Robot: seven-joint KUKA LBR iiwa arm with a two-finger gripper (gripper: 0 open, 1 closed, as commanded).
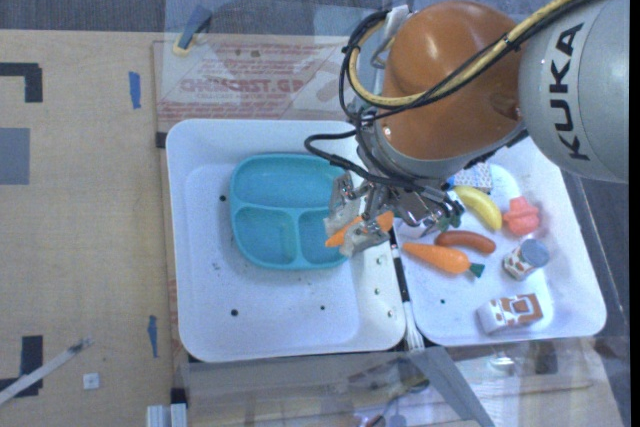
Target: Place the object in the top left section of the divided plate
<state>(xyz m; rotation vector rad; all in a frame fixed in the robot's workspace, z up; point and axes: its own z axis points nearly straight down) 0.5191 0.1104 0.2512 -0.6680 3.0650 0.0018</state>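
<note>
A teal divided plate (270, 215) lies in the left bin (200, 315), with one long section at the back and two smaller ones at the front. My gripper (358, 223) hangs over the plate's right rim, by the front right section. A small orange object (338, 236) sits between the fingertips and pokes out to the left over the plate. The grey arm with its orange band (450, 80) covers the back of the right bin and the plate's far right corner.
The right bin (580, 315) holds a toy carrot (440, 258), a red sausage (465, 241), a banana (480, 207), a pink piece (520, 215), a small round item (525, 258) and a white and brown block (512, 312). The bins' shared rim (398, 295) runs just below the gripper.
</note>
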